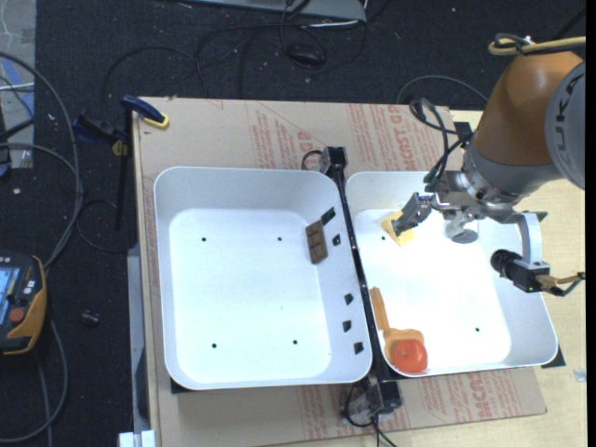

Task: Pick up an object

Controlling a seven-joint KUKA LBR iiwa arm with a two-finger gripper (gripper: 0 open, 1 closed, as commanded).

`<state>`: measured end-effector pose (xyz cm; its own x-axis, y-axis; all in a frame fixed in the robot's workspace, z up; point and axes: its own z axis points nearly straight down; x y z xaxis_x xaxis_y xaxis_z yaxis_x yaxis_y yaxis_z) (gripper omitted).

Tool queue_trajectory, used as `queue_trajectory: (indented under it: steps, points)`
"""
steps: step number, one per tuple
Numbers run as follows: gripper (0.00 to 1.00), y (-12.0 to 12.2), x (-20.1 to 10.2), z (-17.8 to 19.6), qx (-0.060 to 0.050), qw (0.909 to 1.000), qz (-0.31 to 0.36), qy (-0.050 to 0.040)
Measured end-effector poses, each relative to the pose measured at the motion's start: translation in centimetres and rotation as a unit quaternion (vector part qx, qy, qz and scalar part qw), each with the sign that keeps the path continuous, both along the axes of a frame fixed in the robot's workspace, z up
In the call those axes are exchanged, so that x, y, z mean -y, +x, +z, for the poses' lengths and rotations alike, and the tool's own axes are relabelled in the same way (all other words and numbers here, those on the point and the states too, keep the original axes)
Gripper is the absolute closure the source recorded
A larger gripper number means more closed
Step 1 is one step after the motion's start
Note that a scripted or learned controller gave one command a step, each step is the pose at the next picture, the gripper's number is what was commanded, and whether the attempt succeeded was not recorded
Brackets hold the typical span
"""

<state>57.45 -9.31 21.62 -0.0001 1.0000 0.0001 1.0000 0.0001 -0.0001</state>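
Note:
A small yellow block (400, 230) lies in the right bin (447, 277) near its far left corner. My gripper (436, 222) hangs over that bin just right of the block, open, with its left finger (413, 212) over the block's upper edge; whether they touch is unclear. Nothing sits between the fingers. A red ball with an orange handle (406, 350) rests in the right bin's near left corner. A brown block (318, 241) lies in the left bin (242, 277) by its right wall.
The grey arm with its orange band (531, 91) reaches in from the right above the right bin's far side. A black divider rail (354, 277) runs between the bins. Cables lie on the dark floor behind and to the left of the bench.

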Motion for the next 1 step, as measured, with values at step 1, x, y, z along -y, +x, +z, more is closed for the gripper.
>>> queue_trajectory:
  steps: [1]
  points:
    - [0.00, 1.19, 1.21, -1.51, 0.000, 0.9993, 0.036, -0.0001]
